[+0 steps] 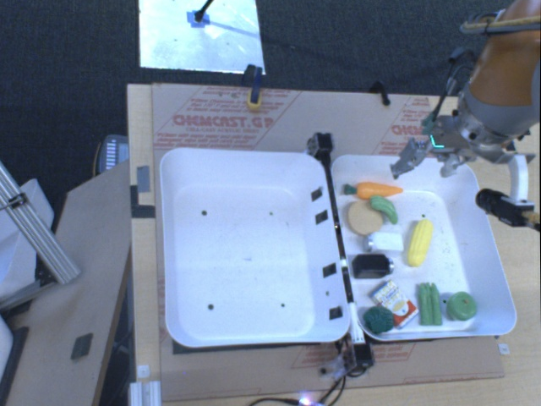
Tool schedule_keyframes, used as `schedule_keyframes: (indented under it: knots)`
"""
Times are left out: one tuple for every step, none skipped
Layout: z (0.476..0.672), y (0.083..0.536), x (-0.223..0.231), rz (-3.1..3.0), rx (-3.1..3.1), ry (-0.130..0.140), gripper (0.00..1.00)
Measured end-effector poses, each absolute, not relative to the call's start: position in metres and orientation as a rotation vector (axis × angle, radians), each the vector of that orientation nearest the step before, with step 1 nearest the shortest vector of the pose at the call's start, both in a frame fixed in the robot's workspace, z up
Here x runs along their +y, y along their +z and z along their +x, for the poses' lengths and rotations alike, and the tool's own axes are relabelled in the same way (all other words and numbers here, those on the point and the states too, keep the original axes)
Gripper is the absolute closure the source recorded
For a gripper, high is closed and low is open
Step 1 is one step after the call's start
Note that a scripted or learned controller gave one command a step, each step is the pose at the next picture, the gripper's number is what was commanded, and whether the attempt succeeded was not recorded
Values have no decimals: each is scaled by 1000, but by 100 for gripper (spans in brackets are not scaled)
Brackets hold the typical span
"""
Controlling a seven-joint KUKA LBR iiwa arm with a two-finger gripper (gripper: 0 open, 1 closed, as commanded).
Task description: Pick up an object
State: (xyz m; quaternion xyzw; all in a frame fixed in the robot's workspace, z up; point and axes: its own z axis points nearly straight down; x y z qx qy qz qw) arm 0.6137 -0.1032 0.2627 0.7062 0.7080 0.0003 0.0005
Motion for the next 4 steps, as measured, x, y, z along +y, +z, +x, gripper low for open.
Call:
schedule_keyframes:
  knots:
    - [612, 160, -173, 2229, 2218, -7, 0]
    - [587, 81, -139, 2222, 2227, -1, 0]
    - [521, 84, -116, 2225, 2224, -2, 0]
    - [525, 95, -117, 2218, 2220, 4, 100]
